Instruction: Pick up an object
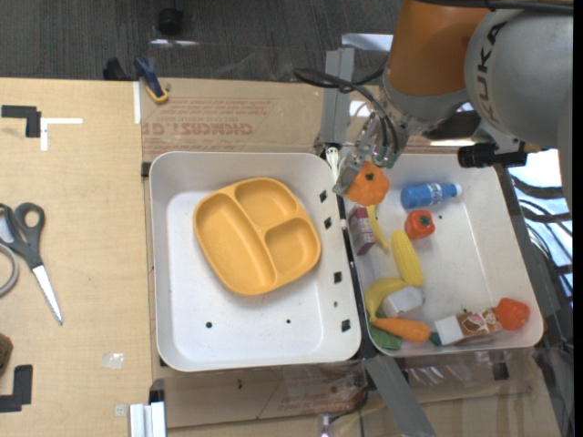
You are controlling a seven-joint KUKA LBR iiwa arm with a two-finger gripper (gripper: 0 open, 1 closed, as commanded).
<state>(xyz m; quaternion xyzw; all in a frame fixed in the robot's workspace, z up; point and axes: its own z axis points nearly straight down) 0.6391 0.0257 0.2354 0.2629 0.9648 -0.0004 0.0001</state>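
My gripper hangs over the near-left part of the right bin, close to the wall between the two bins. It is shut on a small orange toy fruit with a green stem, which sits between the fingers and looks lifted off the bin floor. Below it in the same bin lie a dark purple packet, a yellow corn cob, a red tomato and a blue bottle.
The left bin holds a yellow divided plate. At the right bin's front lie a banana, a carrot, a small carton and an orange-red fruit. Scissors rest on the bench at far left.
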